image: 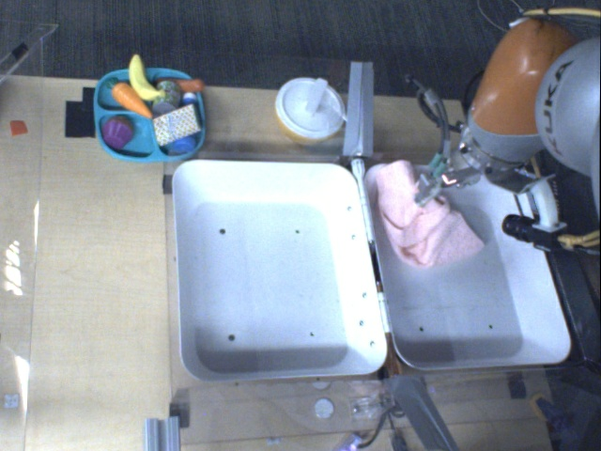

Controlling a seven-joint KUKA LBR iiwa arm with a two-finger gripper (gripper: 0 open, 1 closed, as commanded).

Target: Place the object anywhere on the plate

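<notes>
Hovering low over the crumpled pink cloth (424, 224) in the right white bin (526, 336), the arm's hand (434, 182) touches its top edge, probably lining up a grab. Can't tell its grip state. No obvious plate besides the blue toy-food tray (108, 148) on the counter (84, 280).

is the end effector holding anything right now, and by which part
It cannot be told. The end effector sits against the upper right edge of the pink cloth in the right bin, but this view does not show cloth between its fingers.

Arm (554, 83) cut off at right edge, pincer (430, 188) tips blurred (state unclear)
</notes>
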